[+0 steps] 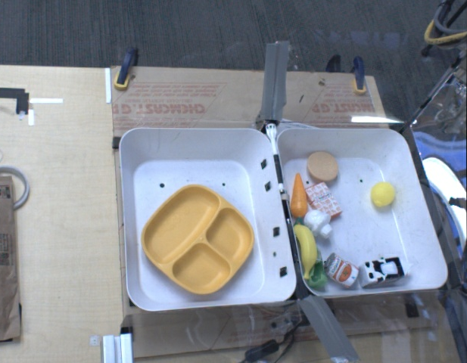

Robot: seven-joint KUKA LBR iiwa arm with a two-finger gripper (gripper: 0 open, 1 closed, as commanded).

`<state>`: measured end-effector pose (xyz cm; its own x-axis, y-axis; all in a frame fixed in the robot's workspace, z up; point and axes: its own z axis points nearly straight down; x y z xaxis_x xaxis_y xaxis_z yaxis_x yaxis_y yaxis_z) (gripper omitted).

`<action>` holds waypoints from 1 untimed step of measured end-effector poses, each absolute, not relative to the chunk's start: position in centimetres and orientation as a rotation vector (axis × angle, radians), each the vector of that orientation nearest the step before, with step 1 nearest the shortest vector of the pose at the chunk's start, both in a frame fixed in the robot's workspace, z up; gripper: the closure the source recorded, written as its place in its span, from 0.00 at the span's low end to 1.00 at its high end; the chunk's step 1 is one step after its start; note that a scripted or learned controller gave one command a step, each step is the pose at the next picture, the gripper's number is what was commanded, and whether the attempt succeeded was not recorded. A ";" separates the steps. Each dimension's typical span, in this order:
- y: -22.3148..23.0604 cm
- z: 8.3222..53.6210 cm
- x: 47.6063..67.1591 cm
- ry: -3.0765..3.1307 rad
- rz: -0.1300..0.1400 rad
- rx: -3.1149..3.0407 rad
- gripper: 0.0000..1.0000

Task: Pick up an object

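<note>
The right bin [415,195] holds several toy foods. A tan round cookie [322,166] lies at its back left, with an orange carrot [298,195] and a red-and-white packet [323,200] just in front of it. A white garlic-like piece [317,221] sits below the packet. A yellow banana [305,246] lies along the left wall, above a green leafy item [316,276]. A small can [340,270] and a black-and-white carton [383,271] rest near the front wall. A yellow ball [382,194] sits alone toward the right.
The left bin [135,203] holds a yellow divided plate [197,238]. A cardboard sheet [218,97] lies behind both bins, held by clamps. A brown paper bag [2,255] lies on the wooden bench at far left.
</note>
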<state>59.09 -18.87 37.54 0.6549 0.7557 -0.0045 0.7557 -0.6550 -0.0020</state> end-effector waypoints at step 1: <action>-21.3 38.1 64.4 0.919 -0.009 3.004 1.00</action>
<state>64.41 -21.25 38.07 0.8288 0.5595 -0.0055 0.5595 -0.8288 -0.0018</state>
